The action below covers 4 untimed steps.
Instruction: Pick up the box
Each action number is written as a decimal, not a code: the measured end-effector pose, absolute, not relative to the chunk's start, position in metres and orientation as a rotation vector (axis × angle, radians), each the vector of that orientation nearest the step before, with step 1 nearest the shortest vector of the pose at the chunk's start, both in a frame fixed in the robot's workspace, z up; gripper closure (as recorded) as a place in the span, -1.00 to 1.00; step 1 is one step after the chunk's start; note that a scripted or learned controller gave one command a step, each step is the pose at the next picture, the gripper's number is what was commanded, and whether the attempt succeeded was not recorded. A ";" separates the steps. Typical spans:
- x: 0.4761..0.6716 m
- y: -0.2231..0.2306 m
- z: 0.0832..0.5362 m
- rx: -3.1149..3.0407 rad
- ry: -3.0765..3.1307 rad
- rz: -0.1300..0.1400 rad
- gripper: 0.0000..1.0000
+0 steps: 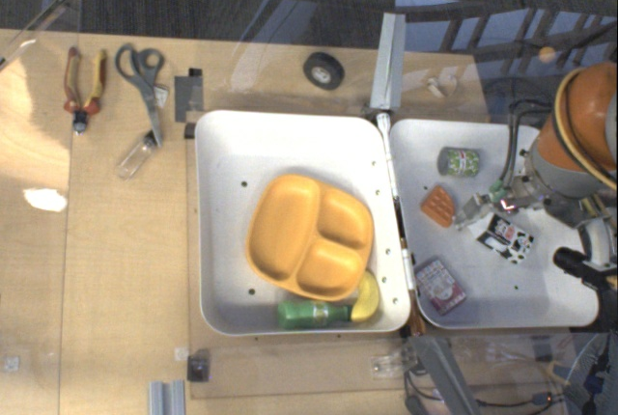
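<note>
One box [440, 284] lies apart from the hand [480, 207] (grip state unclear) in the right bin [560, 307].

The yellow tray [311, 237] hides part of a green bottle [314, 313], and perhaps a lemon [366, 300]

No text, brand or number was legible anywhere, box [441, 283] at five o'clock in the right bin [570, 307] bore print too small to read, green can [460, 161] at twelve o'clock carried a blurred label
</note>
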State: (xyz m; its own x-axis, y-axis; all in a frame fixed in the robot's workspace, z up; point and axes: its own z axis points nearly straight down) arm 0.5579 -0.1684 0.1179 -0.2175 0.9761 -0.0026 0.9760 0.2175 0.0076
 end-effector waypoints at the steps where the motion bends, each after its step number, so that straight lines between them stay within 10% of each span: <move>1: 0.631 -0.122 0.093 2.049 2.372 0.006 -1.00; 2: 0.593 -0.167 0.155 2.168 2.264 0.007 -1.00; 3: 0.644 -0.171 0.086 2.033 2.387 0.004 -1.00; 4: 0.580 -0.207 0.088 2.108 2.317 0.005 -1.00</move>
